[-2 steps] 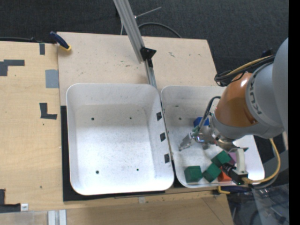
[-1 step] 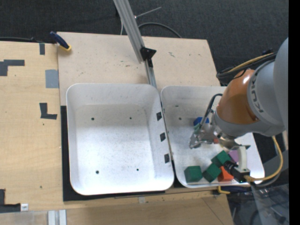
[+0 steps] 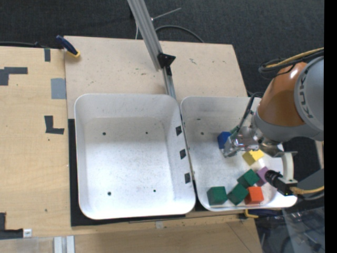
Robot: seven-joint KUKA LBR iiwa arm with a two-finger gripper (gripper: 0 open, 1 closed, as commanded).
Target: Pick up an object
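Risk: the gripper (image 3: 230, 149) sits low in the right bin (image 3: 202, 115) next to the blue block (image 3: 224, 139); if it closes off-centre, the block may skid aside rather than be caught.
Second risk: the yellow block (image 3: 253, 155) lies just right of the gripper, so a finger could nudge it.
Hand state: I cannot tell; the fingertips are small and blurred against the bin floor.
Target look: the blue block is a small solid cube, partly hidden, probably touching the gripper's upper left side.
Other blocks: the green blocks (image 3: 216, 195), orange block (image 3: 255, 194) and purple block (image 3: 261, 173) cluster below the gripper, towards the bin's near corner.
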